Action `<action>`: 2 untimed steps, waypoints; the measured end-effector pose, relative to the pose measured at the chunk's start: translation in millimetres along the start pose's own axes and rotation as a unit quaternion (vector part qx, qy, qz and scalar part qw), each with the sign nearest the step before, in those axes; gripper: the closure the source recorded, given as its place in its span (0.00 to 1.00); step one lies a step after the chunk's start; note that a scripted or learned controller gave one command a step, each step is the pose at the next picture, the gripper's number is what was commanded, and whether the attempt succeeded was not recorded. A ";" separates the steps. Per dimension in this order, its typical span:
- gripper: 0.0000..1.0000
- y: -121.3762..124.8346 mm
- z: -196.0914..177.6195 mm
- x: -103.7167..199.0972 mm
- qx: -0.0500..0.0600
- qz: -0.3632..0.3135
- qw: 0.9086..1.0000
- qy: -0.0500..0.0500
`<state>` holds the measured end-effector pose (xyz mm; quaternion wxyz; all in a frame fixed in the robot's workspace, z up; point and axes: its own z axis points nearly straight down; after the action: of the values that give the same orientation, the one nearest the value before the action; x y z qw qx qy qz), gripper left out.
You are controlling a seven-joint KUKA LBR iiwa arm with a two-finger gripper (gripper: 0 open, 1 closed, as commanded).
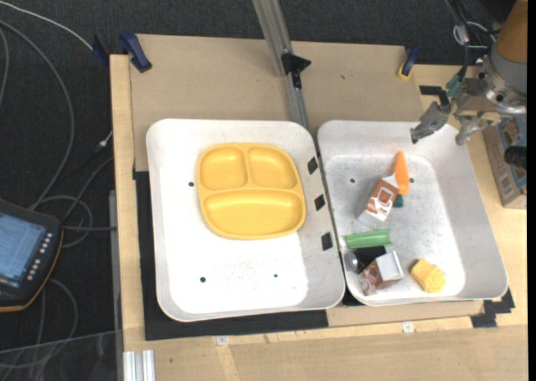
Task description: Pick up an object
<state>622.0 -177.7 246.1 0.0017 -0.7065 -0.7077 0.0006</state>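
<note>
My gripper (pixel 440 131) hangs over the far right rim of the right bin (pixel 484 247), open, with nothing between its fingers. Below it in that bin lie an orange carrot (pixel 401 169), a small white and brown carton (pixel 379 202), a green piece (pixel 367 239), a brown box (pixel 384 272) and a yellow corn-like toy (pixel 428 275). The carrot is the closest to the gripper, a little toward the near side and left of it.
A yellow divided plate (pixel 249 189) lies in the left bin (pixel 167 237). A metal post (pixel 272 11) rises from behind the gap between the bins. Blue clamps (pixel 134 51) sit at the bench's far corners. Cables and a tablet (pixel 21 249) lie left of the bench.
</note>
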 end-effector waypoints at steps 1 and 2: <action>0.00 0.0 0.0 0.0 0.000 0.000 1.000 0.000; 0.00 -4.8 43.0 -0.5 0.001 0.001 1.000 0.000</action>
<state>617.0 -178.1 203.1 0.0027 -0.7069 -0.7073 0.0016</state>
